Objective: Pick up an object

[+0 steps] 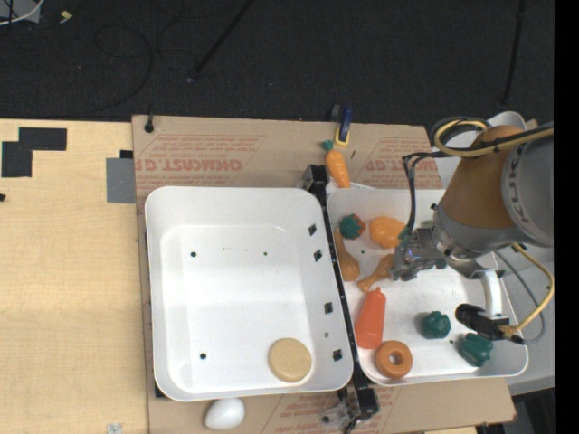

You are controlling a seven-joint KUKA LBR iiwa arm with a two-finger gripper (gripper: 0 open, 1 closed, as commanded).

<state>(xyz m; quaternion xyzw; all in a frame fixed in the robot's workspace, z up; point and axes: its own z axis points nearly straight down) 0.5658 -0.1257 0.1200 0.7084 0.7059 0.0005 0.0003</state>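
While the arm reaches in from the right over the right-hand bin, these are the relations that matter:

end effector (409,262): low over the middle of the right bin (452,362); dark and blurred, so whether it is wide or narrow I cannot tell, and nothing is visibly held in it.

nearest thing: a tan drumstick-shaped toy (376,274), just beside the end effector on its left side in the camera view, perhaps touching it; contact is too blurred to call.

long axis of that toy: slanted, running from upper right near the end effector down to lower left toward the bin divider.

next nearest: an orange rounded toy (387,231) just above the end effector in the view, with a small green-topped toy (350,227) further left of it.

lower in the bin: a red-orange carrot-like toy (369,318) lying roughly upright in the view, near the divider, and an orange ring (393,358) just below it.

right of those: two dark green toys (434,325), (475,348), well apart from the end effector.

left bin (181,242): holds a tan disc (289,360) near its lower edge, far from the end effector.

judgement: the drumstick-shaped toy is the likely target; a grasp would best close across its slanted axis.
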